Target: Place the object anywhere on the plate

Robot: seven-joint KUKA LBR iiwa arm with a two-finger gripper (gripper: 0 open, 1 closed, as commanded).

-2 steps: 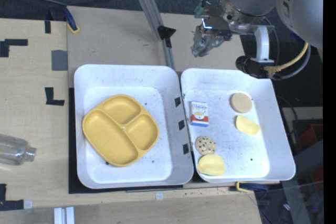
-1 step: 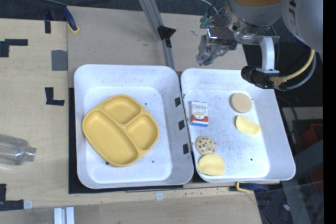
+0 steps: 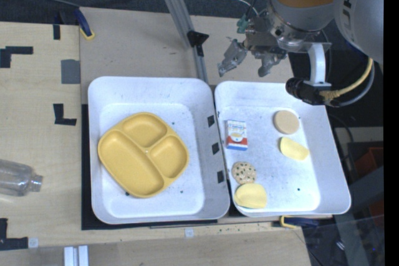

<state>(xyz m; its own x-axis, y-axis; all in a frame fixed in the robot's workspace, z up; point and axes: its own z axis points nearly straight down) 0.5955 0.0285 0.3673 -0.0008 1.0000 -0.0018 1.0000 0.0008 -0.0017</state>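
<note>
Light wooden bench (image 3: pixel 143 47) with black tape marks, dark floor behind, and a metal pole (image 3: pixel 177 6) slanting in from the top. Two white bins sit side by side on it.

The tool (image 3: pixel 249 62) hangs above the far edge of the right bin (image 3: pixel 324 152), near the gap between the bins. Its fingers (image 3: pixel 229 62) look spread apart with nothing between them, so it reads as released and empty.

Below the tool, inside the right bin, lie the candidate objects. The small box (image 3: pixel 236 134) with a blue and red label is the nearest, almost straight under the tool. The chocolate chip cookie (image 3: pixel 243 171) and a yellow lump (image 3: pixel 250 195) are further toward the near edge. A tan round disc (image 3: pixel 287 122) and a yellow piece (image 3: pixel 293 149) lie off to the arm's side. All are untouched and apart from each other, except the cookie and lump, which are close or touching.

The yellow divided plate (image 3: pixel 143 154) is in the left bin (image 3: pixel 100 128), well away from the tool on the side opposite the arm. Nothing sits on it.

Progress looks like zero. No grasp is made and nothing is on the plate. Still to do: descend, pick, lift, cross the divider, release onto the plate. Which object is the target cannot be told; the box seems likeliest by position.

A clear plastic bottle (image 3: pixel 17 179) lies on the bench far beyond the left bin, irrelevant.
</note>
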